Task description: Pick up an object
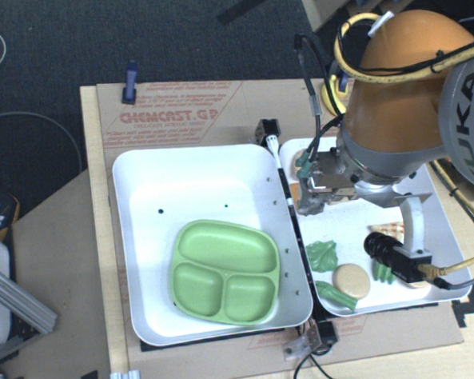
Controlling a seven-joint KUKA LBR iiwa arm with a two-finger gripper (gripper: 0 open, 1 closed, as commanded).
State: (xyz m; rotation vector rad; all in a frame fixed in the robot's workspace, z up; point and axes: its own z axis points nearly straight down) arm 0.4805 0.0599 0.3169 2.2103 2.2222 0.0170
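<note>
The arm (399, 87) hangs over the right bin (456, 235); gripper state I cannot tell. It should probably descend squarely over the tan round piece (353, 279) near the green leafy pieces (322, 255).

Right bin (456, 235) largely hidden under the arm (399, 95), arm cut off at right edge

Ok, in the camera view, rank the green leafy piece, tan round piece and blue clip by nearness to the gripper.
1. Green leafy piece, right bin, just below the gripper.
2. Tan round piece, same bin's front.
3. Blue clip, board's far-left corner.
</note>
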